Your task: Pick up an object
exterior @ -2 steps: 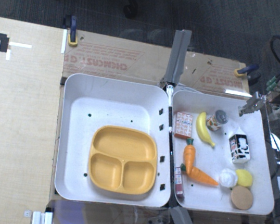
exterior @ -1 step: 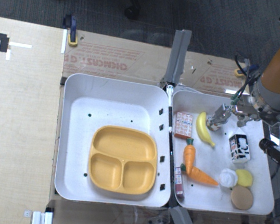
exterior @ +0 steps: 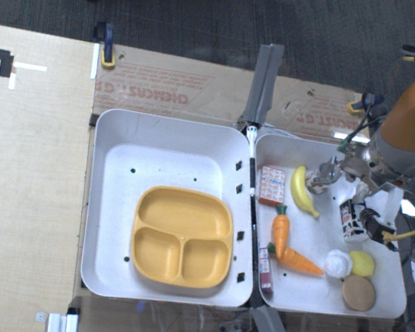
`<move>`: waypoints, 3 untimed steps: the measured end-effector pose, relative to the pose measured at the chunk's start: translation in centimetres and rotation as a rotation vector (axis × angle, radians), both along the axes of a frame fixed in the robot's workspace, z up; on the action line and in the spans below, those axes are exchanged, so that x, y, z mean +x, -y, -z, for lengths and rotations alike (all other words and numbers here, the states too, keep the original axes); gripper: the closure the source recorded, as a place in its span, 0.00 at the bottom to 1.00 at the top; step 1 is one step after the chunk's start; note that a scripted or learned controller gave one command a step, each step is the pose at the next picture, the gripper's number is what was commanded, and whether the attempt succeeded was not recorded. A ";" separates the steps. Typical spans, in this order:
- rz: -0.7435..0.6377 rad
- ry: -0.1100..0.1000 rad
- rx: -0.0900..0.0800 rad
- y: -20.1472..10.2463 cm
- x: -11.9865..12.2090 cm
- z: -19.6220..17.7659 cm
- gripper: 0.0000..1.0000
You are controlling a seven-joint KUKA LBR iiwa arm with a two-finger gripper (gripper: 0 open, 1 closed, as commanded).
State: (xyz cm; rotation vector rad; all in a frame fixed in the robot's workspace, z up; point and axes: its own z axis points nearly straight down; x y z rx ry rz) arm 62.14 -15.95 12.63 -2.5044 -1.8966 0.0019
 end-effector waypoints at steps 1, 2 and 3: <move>-0.106 -0.003 0.001 -4.0 0.0 3.5 0.00; -0.104 -0.004 0.001 -3.9 0.0 2.6 1.00; 0.198 -0.002 -0.001 -13.3 -1.4 -6.4 1.00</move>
